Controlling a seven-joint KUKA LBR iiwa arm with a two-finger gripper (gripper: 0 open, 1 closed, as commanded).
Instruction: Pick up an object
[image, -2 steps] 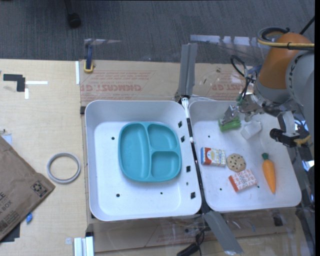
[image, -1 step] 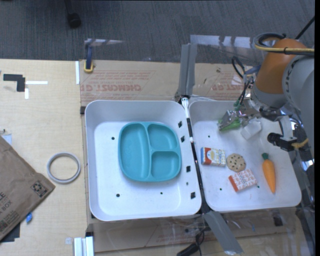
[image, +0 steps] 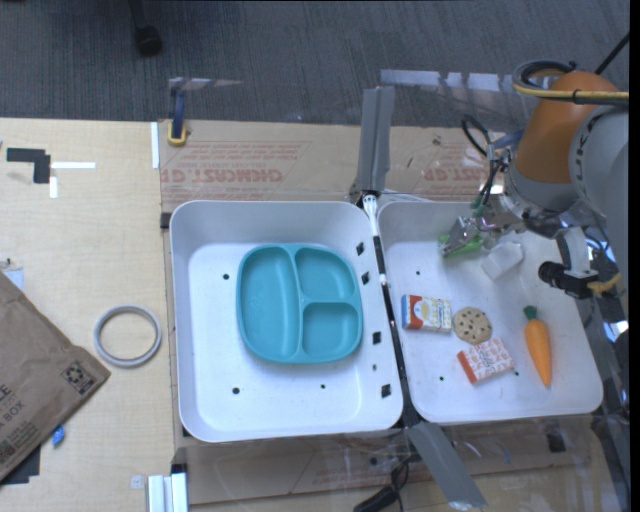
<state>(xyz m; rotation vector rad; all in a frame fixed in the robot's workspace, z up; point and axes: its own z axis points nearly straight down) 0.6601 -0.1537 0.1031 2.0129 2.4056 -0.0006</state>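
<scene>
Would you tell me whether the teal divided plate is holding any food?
Empty: the teal plate lies flat in the left bin, and all three compartments show bare teal.

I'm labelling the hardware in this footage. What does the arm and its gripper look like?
The arm has a grey casing with a rounded orange band above the wrist and a yellow cable looping over the top. The gripper is a small grey metallic assembly with green and red bits by its mount.

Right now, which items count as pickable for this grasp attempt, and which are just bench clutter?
Job items, right bin: carton, cookie, red packet, carrot, white lump; hand above them.

Lying about: teal tray in left bin, tape ring, cardboard.
</scene>
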